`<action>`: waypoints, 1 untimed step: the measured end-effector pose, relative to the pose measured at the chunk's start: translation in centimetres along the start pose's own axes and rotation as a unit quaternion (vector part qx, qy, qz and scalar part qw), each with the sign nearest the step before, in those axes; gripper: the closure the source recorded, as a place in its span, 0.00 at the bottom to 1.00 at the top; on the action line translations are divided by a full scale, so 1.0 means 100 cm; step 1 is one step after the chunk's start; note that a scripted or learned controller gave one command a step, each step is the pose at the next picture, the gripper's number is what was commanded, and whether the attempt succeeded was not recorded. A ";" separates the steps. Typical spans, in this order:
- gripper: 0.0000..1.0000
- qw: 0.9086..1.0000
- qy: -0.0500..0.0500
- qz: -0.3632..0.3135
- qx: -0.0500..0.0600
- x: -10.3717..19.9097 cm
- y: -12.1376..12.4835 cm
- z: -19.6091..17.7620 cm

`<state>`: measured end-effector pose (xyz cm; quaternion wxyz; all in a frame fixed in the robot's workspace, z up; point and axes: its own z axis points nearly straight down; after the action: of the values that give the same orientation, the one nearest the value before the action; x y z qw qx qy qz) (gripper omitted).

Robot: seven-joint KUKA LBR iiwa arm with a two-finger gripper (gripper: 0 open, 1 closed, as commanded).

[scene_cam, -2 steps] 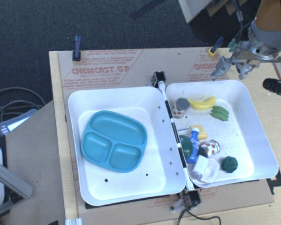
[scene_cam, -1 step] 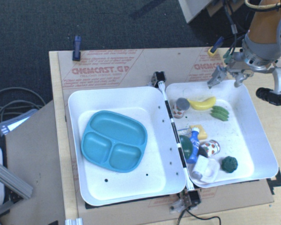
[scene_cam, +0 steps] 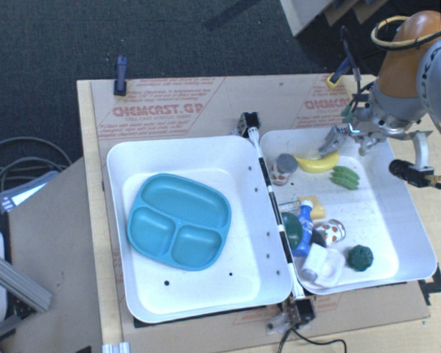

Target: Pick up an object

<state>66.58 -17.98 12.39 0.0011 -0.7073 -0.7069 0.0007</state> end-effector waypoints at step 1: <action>0.00 1.000 0.000 -0.001 -0.006 0.004 0.005 0.032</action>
<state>67.05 -17.62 9.20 -0.0034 -0.7064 -0.7078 -0.0034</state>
